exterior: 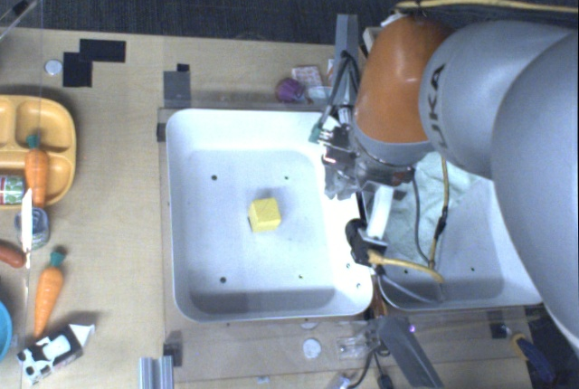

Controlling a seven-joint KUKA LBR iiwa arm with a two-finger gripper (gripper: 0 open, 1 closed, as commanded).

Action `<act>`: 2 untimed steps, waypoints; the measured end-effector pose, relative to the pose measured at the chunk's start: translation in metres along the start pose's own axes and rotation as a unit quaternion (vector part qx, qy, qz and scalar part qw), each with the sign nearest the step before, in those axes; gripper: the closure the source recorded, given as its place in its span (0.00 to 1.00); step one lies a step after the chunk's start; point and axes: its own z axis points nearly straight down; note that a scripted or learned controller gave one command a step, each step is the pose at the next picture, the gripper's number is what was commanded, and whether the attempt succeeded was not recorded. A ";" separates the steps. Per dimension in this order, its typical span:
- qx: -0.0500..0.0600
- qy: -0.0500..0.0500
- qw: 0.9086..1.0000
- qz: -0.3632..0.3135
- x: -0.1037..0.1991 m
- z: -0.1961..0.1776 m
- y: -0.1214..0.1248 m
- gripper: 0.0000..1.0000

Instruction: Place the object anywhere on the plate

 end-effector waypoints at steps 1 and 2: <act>0.000 0.000 1.000 0.030 0.114 0.013 0.031 1.00; -0.002 0.001 0.999 -0.045 0.151 -0.095 0.007 1.00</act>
